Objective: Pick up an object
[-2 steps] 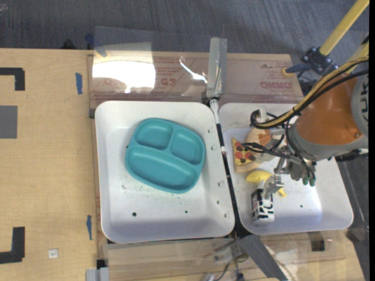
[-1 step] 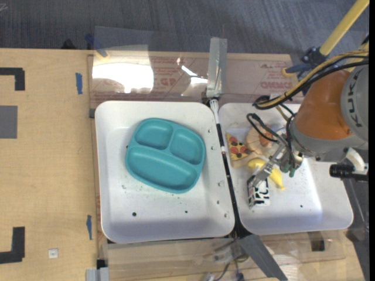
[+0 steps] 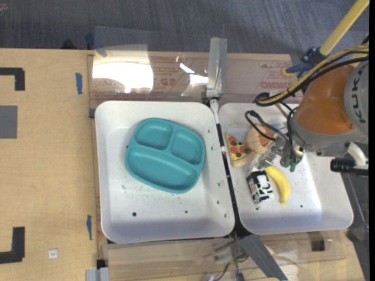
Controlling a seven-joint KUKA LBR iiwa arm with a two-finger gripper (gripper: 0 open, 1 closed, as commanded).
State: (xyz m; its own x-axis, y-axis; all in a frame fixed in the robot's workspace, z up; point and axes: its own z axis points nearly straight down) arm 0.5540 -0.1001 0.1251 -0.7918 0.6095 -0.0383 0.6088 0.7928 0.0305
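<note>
Arm enters from right, wrist bent down over right bin point(image 3: 328, 212). Gripper point(image 3: 283, 155) low among the objects, beside tan round item point(image 3: 258, 138); jaw state cannot tell. Banana point(image 3: 280, 183) and black-white package point(image 3: 259, 187) just below it. Teal divided plate point(image 3: 166, 154) in left bin point(image 3: 111, 174).

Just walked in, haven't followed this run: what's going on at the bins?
The grey KUKA arm's gripper is down in the right white bin, above a yellow banana, a black-and-white packet and a pizza-slice toy. Nothing is visibly held. The teal divided plate sits in the left white bin.
</note>
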